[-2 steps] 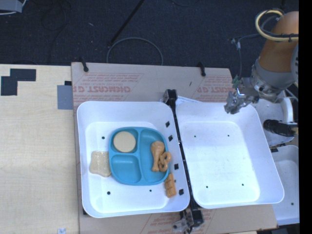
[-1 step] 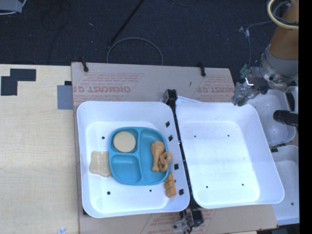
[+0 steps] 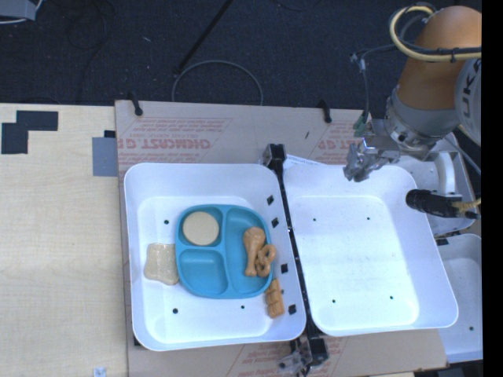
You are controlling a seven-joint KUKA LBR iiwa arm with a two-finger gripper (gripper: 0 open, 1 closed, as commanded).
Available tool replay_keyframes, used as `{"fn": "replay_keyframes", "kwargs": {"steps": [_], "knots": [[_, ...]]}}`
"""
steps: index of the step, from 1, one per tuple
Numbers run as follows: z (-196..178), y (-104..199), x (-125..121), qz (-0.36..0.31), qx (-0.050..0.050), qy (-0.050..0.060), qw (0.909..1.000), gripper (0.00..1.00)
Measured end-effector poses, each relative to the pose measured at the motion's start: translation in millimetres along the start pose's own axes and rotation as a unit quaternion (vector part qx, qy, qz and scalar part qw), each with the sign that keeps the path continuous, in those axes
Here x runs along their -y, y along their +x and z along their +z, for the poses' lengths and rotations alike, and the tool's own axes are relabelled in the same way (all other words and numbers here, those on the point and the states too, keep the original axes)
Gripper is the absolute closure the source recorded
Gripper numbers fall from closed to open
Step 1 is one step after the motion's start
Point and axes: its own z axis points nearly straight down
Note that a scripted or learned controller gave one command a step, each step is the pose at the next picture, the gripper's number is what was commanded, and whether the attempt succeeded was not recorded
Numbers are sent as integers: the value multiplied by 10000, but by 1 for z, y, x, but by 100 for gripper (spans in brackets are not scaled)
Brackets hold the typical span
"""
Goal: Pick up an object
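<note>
— Two white bins on my screen, side by side, shallow, smooth plastic with rounded corners. The left bin (image 3: pixel 149 203) holds everything; the right bin (image 3: pixel 369 305) shows bare floor with a few small dark dots.

— What's in the left one?

— One blue tray (image 3: pixel 206 277), glossy, divided into three compartments. At its 11 o'clock compartment sits one round tan disc (image 3: pixel 200 228), flat like a biscuit. In the 3 o'clock compartment lies one knobbly tan pretzel-like piece (image 3: pixel 258 251), lumpy and twisted. Off the tray, at its 9 o'clock and touching its edge, rests one pale, rough bread-like slab (image 3: pixel 161 264). At the tray's 5 o'clock, on the bin floor near the divider, is one small brown ridged chunk (image 3: pixel 274 298).

— So four loose items. Where's the arm?

— Orange band and grey wrist at 2 o'clock in my view. The gripper (image 3: pixel 360 169) hangs over the far rim of the right bin, around that bin's 12 o'clock, well apart from every object. It's small and dark there; I cannot tell how the fingers stand, and I see nothing in them.

— Room to move?

— Plenty across the right bin. In the left, the chunk sits tight to the black divider (image 3: pixel 284 234); the slab has open floor toward 9 o'clock.
</note>
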Motion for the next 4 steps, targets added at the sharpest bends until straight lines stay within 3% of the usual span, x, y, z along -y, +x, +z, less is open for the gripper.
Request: {"fn": "replay_keyframes", "kwargs": {"steps": [1, 4], "knots": [[-3, 49, 7, 5, 5, -5, 10000, 100], [42, 194, 33, 0, 6, 6, 10000, 100]]}}
